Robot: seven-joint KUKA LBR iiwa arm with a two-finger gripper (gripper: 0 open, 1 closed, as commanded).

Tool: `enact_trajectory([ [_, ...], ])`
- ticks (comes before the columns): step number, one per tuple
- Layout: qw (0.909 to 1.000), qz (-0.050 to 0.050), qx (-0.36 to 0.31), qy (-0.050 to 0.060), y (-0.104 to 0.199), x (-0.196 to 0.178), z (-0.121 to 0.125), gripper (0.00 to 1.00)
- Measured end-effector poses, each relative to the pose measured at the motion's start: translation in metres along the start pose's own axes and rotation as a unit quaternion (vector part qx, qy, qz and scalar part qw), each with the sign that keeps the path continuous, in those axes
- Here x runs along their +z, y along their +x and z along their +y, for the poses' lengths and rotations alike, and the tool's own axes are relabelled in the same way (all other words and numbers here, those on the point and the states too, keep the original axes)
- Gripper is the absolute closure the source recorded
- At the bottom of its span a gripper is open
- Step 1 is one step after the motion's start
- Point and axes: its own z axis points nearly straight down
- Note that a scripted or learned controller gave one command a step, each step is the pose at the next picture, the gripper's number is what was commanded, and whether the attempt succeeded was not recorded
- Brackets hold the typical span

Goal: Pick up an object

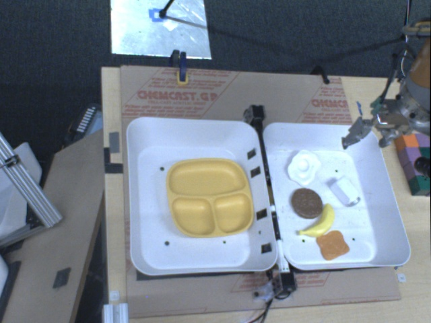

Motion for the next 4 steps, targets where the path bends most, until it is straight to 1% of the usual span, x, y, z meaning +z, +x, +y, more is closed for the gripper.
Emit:
enact_trajectory([
  [1,1.0,-0.001,-0.001,-0.005,0.0,-0.006,0.002,0.0],
  [2,1.0,-0.001,0.0,-0.003,-0.002,0.038,-0.003,0.0],
  [3,1.0,-0.001,0.0,-0.003,-0.012,0.093,-0.006,0.0],
  [4,1.0,0.0,-0.001,-0.003,-0.005,0.153,-0.008,0.0],
])
